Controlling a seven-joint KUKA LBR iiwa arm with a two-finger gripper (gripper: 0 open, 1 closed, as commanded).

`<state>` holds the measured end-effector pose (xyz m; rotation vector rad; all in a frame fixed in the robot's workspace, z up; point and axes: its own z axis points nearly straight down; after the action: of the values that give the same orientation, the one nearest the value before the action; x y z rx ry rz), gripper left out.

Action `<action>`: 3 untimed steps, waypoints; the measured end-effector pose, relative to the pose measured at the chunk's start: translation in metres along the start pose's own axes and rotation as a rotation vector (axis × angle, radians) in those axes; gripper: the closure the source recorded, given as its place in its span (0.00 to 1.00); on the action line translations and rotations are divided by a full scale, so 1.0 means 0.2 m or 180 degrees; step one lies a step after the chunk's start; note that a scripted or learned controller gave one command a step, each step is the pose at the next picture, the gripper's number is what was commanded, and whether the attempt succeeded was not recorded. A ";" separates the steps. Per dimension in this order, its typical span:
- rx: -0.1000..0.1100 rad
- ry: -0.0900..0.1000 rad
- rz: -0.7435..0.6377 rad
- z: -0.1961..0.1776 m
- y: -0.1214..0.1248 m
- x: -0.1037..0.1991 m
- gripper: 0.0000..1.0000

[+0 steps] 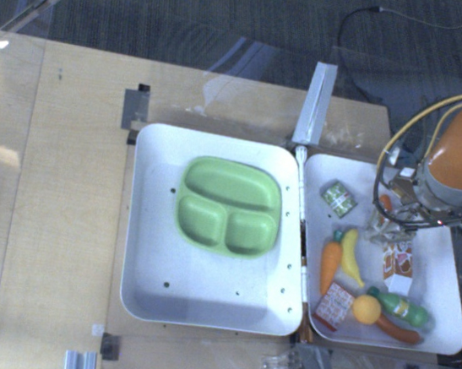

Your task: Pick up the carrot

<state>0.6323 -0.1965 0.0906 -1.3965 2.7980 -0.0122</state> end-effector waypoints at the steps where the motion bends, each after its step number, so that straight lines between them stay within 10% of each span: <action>1: 0.0012 0.0000 -0.0655 -0.01 0.20 0.21 1.00; 3: 0.0002 -0.0003 -0.3041 -0.01 0.35 -0.30 1.00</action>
<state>0.6124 -0.1056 0.0920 -2.5296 1.8452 -0.0213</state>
